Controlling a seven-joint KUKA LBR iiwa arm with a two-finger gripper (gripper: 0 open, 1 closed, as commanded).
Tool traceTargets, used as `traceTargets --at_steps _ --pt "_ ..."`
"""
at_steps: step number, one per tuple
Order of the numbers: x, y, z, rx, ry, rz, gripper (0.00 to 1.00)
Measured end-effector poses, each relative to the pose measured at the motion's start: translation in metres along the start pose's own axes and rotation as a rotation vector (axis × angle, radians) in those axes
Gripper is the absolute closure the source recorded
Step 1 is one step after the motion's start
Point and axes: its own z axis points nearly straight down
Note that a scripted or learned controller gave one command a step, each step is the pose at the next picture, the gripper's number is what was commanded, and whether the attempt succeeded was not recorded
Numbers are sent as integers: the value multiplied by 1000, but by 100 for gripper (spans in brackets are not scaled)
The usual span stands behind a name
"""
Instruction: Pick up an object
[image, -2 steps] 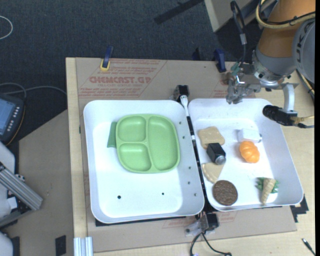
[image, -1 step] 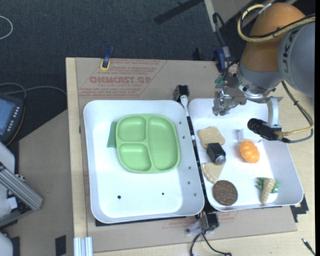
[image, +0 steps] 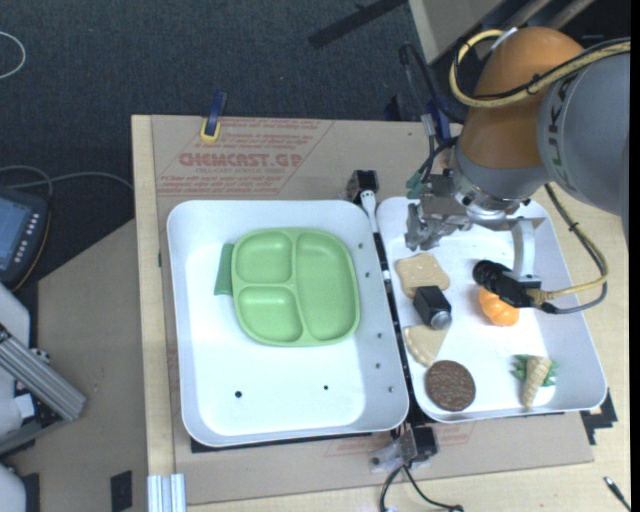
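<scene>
So the hand (image: 428, 222) is hanging low over the far end of the right bin (image: 585, 352), nothing between its fingers that I can see, and honestly I can't tell how far apart they are from this angle.

Closest candidate is the toast slice (image: 421, 271), lying flat just below the hand toward the near side. It looks like toy food, so I'd guess light and stiff, but flat on the floor of the bin means there's barely any edge to bite. Probably slips out unless you pinch across its narrow side.

Better bet imo is the small black block (image: 432, 305), a bit further on past the toast. It's chunky, stands up off the bin, and looks rigid with parallel sides, so squeeze across its short width.

The orange piece (image: 499, 308) off to the side looks rounded and sits against a black fitting, so likely to roll or get crowded. The brown cookie (image: 450, 384) is flat like the toast, same problem.
</scene>
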Motion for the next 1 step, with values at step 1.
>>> traceTargets --at_steps 1 --pt "13 7 -6 -6 -1 1 100"
